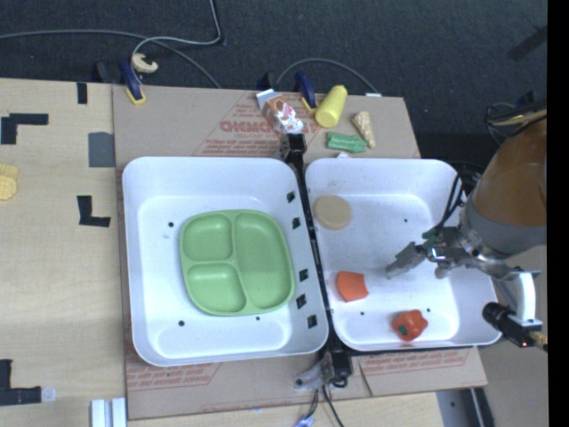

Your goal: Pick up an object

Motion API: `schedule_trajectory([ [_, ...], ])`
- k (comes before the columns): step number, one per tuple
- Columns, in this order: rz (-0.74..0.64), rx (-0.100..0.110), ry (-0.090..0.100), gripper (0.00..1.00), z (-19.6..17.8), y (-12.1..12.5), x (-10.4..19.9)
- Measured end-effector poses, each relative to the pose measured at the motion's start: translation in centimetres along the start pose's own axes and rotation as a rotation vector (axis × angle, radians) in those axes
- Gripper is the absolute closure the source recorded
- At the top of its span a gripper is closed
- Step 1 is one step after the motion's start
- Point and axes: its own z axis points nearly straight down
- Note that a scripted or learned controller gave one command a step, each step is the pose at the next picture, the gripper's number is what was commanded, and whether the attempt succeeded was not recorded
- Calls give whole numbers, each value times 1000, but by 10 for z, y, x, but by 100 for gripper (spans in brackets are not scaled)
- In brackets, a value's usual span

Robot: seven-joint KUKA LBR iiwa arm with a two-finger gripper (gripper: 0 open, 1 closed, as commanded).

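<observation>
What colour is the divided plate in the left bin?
Light green, seen in the camera view.

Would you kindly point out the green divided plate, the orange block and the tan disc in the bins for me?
green divided plate [236, 262], camera view, on its central ridge.
orange block [352, 286], camera view, on its top face.
tan disc [332, 212], camera view, at the centre of its flat face.

Robotics lab: white bins clamped on cardboard-covered bench, loose cables, tape markers.
</observation>
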Motion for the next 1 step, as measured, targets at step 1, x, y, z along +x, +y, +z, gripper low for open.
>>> schedule_trajectory([
  [1,0,3,1,0,73,-1,54],
])
